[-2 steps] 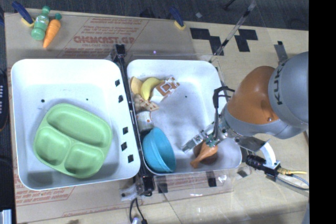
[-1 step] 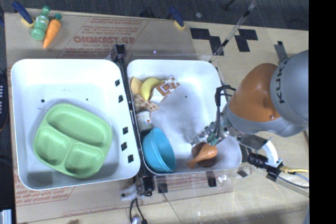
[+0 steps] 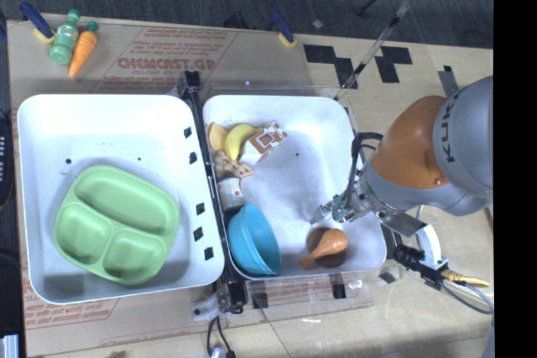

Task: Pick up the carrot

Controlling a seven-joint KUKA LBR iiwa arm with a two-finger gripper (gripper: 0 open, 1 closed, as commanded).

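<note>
- Carrot [image 3: 82, 52] sits outside both bins, on the cardboard sheet [image 3: 168, 63] at the far-left corner of the bench, just beside a small green bottle-shaped toy [image 3: 64, 38].
- Gripper [image 3: 336, 212] is low in the right bin [image 3: 352, 138], near its right wall, just above a brown drumstick-like toy [image 3: 325, 245].
- Gripper state: cannot tell, the tip is too small and cluttered to read. Nothing carrot-like is at it.
- Key relation: the carrot lies up and far left of the gripper, diagonally across the right bin and the whole left bin [image 3: 33, 180]. Well apart; likely the longest reach on this bench.
- Carrot's long axis runs slanted, green top toward upper right, orange tip toward lower left. My call: the closing direction wants to sit across that axis, near mid-body.
- The green toy touches or nearly touches the carrot's top on its left; crowded side. The lower right side looks free.
- Surface: flat printed cardboard, no rim, so the carrot may slide or roll if nudged.
- Other contents: green divided plate [image 3: 117, 222] in the left bin; banana [image 3: 237, 138], blue bowl [image 3: 252, 241], small boxed snack toys in the right bin. None block the path if the arm lifts first.
- Progress: pick not started, as I judge it.
</note>
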